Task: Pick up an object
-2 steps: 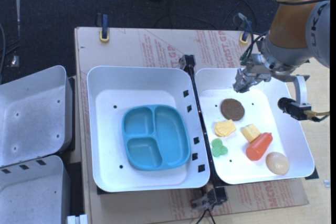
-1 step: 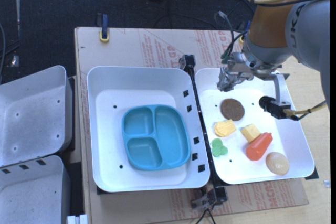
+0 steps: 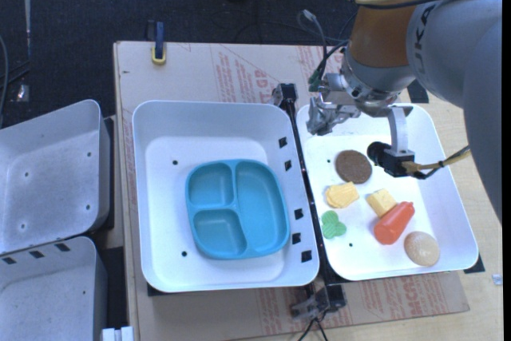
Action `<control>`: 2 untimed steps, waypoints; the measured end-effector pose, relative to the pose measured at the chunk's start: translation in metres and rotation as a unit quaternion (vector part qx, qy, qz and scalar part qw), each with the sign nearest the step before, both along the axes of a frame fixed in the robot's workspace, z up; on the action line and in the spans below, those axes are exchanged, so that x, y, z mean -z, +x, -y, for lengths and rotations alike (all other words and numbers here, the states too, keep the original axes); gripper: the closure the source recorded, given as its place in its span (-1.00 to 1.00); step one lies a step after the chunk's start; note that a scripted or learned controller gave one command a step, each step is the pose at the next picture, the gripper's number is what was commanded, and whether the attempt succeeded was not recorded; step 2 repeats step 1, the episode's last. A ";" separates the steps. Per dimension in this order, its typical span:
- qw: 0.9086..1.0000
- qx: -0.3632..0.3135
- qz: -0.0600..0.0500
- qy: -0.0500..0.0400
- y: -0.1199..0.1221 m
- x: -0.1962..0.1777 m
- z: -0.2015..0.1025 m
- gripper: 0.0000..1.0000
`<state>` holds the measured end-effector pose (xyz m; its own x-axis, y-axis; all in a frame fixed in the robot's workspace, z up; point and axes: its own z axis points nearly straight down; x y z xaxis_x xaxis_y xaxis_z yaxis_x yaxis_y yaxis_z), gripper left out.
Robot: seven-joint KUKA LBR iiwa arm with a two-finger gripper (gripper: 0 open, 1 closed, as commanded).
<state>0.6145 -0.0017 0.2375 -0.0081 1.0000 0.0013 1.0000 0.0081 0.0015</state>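
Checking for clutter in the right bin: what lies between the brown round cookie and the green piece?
In the camera view, a yellow piece lies between the brown cookie and the green piece, in the right bin.

Two bins sit side by side on the counter (image 3: 207, 68), their inner walls touching along the middle. The left bin (image 3: 160, 124) holds a tray (image 3: 236, 208), lying near its centre. The right bin (image 3: 447, 172) holds six small things. A disc (image 3: 353, 167) lies near the middle; a wedge (image 3: 342, 195) lies just in front of it, and a block (image 3: 380, 200) sits right of the wedge. A leaf (image 3: 333, 224) lies in front of the wedge, by the bin's left wall. A carrot (image 3: 394, 223) touches the block's front, and an egg (image 3: 421, 247) lies at the front right corner.
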 end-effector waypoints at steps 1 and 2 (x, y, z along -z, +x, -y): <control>1.000 -0.001 0.000 0.000 0.002 0.001 -0.065 1.00; 1.000 -0.001 0.000 0.000 0.002 0.001 -0.065 1.00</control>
